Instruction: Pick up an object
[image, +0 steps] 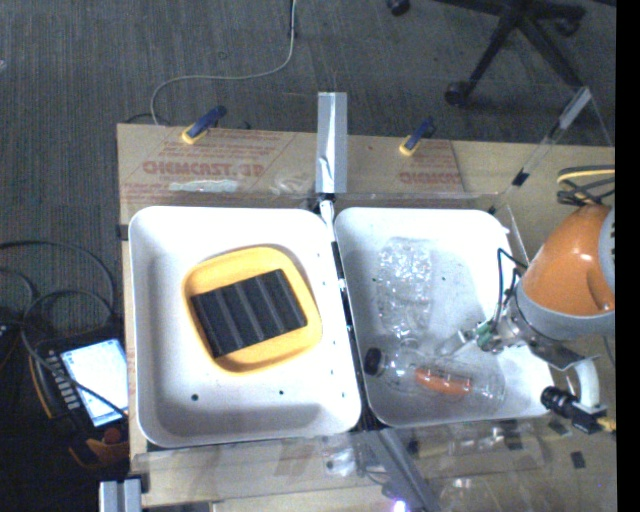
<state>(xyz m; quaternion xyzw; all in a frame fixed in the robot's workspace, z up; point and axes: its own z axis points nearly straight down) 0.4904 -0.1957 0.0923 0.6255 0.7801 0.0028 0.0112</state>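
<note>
1. My arm (570, 275) comes in from the right, its orange band sitting over the right edge of the right bin (450, 225).
2. My fingers (487, 338) are low in that bin, near its right wall; they are too small and cluttered to read, so I cannot tell whether they are open or closed, or whether anything is between them.
3. Just beside them, toward the near side, lies a clear plastic bottle (435, 375) on its side, with a dark cap at its left end and an orange patch showing through it.
4. Farther back in the same bin is a crumpled piece of clear plastic (405, 270), well apart from my fingers.
5. The left bin (160, 300) holds a yellow tray (255, 305) with a black ribbed insert, lying flat and turned a little askew.
6. The 2 bins sit side by side, touching along the middle, on a counter (230, 165) covered with brown cardboard.
</note>
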